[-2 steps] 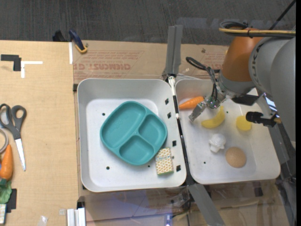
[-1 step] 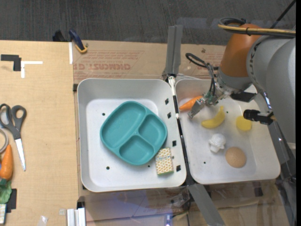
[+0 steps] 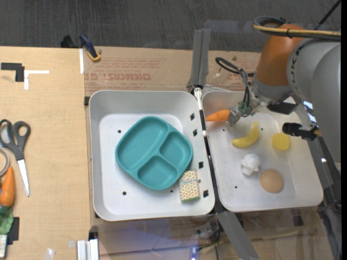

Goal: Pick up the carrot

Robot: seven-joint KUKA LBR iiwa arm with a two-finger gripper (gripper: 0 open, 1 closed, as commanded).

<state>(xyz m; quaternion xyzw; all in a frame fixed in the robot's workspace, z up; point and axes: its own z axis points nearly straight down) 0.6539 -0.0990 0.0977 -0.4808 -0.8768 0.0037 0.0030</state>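
Observation:
The orange carrot (image 3: 218,115) lies at the far left of the right bin (image 3: 303,199), close to the wall between the two bins. My gripper (image 3: 237,115) comes down from the right and sits at the carrot's right end, touching or nearly touching it. The carrot rests on the bin floor. The arm's orange band and grey wrist fill the upper right above the bin.
In the right bin lie a banana (image 3: 246,137), a yellow block (image 3: 281,141), a small white object (image 3: 250,164) and a brown egg-shaped item (image 3: 271,181). The left bin (image 3: 100,199) holds a teal divided plate (image 3: 154,152) and a small patterned box (image 3: 189,186). Scissors (image 3: 16,145) lie on the bench at the left.

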